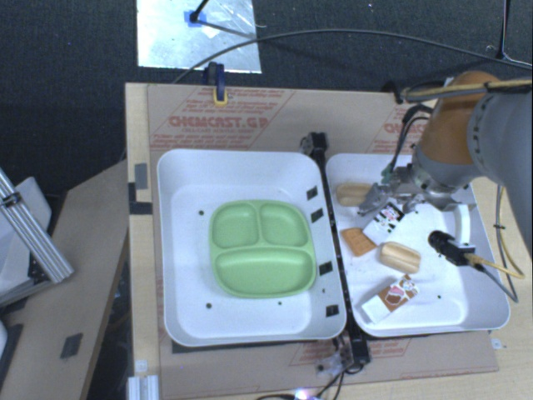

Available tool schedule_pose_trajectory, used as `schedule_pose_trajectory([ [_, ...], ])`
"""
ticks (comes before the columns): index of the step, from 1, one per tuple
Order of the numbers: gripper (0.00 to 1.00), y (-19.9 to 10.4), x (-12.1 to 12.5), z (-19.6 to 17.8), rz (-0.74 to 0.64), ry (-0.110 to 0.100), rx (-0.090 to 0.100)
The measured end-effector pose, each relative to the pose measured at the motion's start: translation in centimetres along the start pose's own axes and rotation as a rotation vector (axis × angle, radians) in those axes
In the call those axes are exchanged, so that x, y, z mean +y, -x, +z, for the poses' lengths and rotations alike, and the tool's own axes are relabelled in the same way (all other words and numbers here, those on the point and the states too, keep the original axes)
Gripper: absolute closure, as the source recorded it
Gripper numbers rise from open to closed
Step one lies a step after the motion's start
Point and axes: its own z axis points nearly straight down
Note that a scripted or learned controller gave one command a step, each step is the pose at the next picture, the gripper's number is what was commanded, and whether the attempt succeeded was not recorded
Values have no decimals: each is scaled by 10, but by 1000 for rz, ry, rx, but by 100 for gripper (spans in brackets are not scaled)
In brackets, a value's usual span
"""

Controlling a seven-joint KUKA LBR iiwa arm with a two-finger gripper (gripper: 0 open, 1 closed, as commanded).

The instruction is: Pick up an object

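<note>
My gripper is low over the upper left part of the right bin, with the arm coming in from the right. A pale tan bun lies just to its left. Directly below the gripper, close to it, is a small white packet with red and black marks; whether they touch is unclear. An orange cracker lies near the bin's left wall. A tan bread roll rests in the middle, and a small white and brown carton lies toward the front.
The left bin holds a green divided plate. A black divider with clips runs between the two bins. Bare white floor shows at the right bin's front right.
</note>
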Motion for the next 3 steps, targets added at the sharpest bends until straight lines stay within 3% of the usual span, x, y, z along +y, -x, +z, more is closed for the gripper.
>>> schedule_pose_trajectory([
  [1, 100, 1, 2, -14, 0, 8, -2],
  [3, 100, 5, 17, -136, -1, 12, -3],
])
